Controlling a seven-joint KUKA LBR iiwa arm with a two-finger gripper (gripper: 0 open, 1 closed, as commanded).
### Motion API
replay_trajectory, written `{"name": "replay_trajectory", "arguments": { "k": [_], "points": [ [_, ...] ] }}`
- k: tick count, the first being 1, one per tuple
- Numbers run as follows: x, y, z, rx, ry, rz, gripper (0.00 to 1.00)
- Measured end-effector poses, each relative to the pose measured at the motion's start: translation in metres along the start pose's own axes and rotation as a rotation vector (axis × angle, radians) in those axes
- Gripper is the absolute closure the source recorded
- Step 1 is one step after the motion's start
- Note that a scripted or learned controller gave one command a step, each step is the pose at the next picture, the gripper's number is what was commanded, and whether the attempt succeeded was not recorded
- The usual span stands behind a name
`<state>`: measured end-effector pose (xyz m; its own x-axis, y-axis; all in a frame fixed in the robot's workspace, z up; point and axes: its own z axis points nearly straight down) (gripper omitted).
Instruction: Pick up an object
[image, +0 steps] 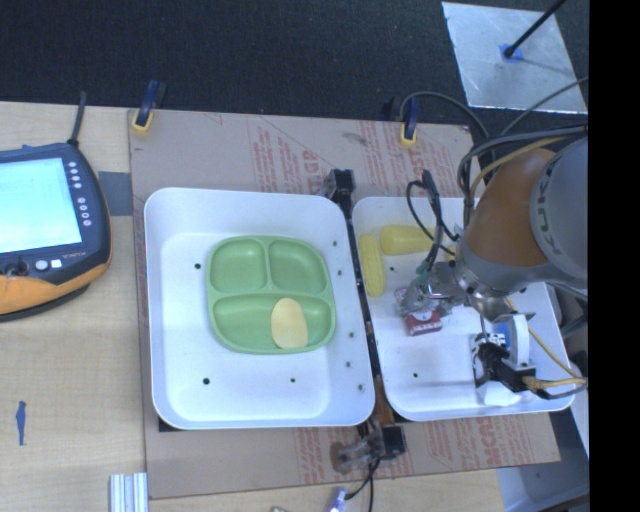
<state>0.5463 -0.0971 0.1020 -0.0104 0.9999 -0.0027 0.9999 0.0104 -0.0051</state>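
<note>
Gripper (428, 296): you had it low in the right bin (440, 395); I could not tell if it was open or shut.
Red thing (424, 322): it lay right under the gripper, on the near side, touching or almost.
Corn (371, 264): it lay to the left, long way running near to far.
Yellow block (404, 239): it sat farther back.

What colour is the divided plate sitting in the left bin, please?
Light green; the divided plate shows clearly in the camera view, inside the white left bin.
</note>
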Motion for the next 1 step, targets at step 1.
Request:
{"name": "replay_trajectory", "arguments": {
  "k": [1],
  "points": [
    [0.0707,-0.0183,-0.1177,-0.004,0.004,0.005,1.0]
  ]
}}
